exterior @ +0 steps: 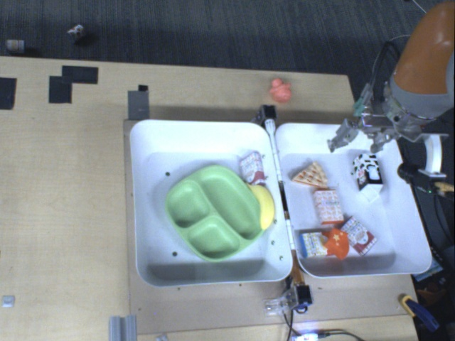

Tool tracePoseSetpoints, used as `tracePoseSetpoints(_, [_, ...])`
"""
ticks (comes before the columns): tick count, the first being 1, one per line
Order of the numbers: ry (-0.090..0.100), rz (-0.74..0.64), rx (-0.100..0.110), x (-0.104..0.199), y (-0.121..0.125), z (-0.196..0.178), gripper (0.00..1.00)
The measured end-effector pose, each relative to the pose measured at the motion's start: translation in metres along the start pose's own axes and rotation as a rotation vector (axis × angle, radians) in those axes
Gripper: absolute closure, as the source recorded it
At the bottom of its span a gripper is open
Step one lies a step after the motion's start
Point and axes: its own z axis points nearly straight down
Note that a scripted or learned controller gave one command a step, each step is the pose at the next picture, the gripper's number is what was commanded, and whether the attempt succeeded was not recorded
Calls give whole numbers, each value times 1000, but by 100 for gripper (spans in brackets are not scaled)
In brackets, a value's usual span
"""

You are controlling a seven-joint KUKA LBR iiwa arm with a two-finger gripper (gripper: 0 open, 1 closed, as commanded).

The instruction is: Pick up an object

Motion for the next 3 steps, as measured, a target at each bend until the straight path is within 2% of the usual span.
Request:
tracePoseSetpoints(1, [0, 2, 3, 2, -44, 149, 0])
tracePoseSetpoints(2, [0, 1, -4, 3, -41, 137, 100])
tracePoseSetpoints(3, [0, 0, -1, 51, -119, 60, 100])
